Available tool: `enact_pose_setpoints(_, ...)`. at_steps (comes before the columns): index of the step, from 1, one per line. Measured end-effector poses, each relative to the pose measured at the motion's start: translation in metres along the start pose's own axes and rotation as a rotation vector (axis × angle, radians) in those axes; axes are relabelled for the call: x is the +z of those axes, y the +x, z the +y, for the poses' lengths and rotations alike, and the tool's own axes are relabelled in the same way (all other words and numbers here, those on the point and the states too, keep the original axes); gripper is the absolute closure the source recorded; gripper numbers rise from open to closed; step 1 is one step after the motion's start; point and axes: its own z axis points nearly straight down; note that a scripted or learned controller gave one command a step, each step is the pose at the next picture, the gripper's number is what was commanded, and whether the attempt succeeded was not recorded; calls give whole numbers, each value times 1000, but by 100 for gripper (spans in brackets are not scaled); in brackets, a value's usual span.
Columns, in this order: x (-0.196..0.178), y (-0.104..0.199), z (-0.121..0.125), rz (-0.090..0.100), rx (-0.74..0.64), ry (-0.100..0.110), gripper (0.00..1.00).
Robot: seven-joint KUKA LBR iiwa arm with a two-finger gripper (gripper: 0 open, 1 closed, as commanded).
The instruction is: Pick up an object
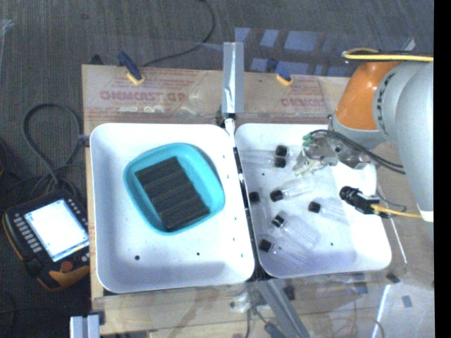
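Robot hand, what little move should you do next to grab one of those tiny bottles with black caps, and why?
Probably a short drop straight down. The gripper sits over the upper part of the right bin, right above a clear vial with a black cap. More vials lie scattered below it. Nothing seems caught in it yet, so lowering onto the closest vial looks like the easiest try.

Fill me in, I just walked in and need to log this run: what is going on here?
A grey robot arm reaches in from the right over the right bin, which holds several clear vials with black caps. Its pincer hangs low near the bin's far side, among the vials. The left bin holds a teal tray with a black pad.
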Motion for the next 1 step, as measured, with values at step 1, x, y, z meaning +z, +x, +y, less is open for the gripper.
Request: enact_pose_setpoints(1, 0, 0, 0, 0, 0, 0, 0)
